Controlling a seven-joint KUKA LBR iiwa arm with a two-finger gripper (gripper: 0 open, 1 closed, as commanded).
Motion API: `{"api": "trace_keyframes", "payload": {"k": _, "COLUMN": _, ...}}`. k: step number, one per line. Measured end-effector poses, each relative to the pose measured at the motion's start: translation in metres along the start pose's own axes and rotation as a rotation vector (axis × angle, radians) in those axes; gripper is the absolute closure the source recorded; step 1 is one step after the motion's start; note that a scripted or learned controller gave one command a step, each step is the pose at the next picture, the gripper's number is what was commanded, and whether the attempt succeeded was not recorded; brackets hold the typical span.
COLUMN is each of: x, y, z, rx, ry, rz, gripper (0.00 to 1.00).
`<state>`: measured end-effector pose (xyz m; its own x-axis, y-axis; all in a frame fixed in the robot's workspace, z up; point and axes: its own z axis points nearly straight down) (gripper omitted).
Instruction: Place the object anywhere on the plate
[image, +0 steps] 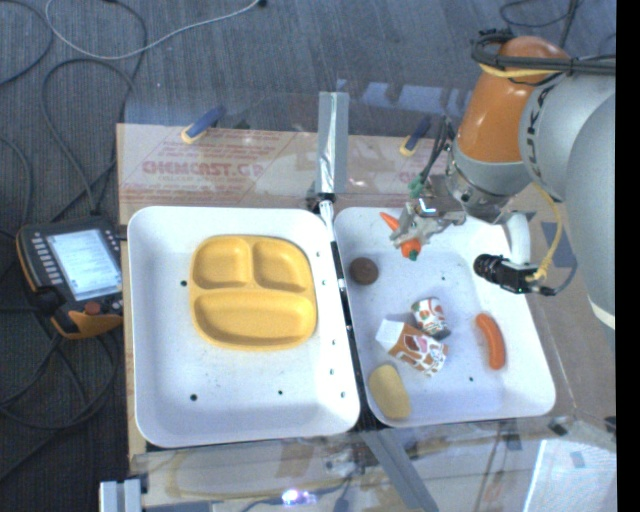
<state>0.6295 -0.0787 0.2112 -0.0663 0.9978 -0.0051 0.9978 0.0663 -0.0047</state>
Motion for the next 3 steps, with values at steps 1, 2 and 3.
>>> {"api": "trace_keyframes", "payload": {"k": 1, "x": 0.073, "y": 0.023, "z": 0.025, "rx": 0.000, "ry": 0.003, "rz": -0.151, "gripper": 1.00}}
{"api": "trace_keyframes", "payload": {"k": 2, "x": 0.156, "y": 0.011, "z": 0.029, "rx": -0.002, "ry": 0.004, "rz": -0.369, "gripper": 1.00}}
{"api": "trace_keyframes", "payload": {"k": 3, "x": 0.156, "y": 0.011, "z": 0.029, "rx": -0.002, "ry": 0.005, "rz": -0.369, "gripper": 0.00}}
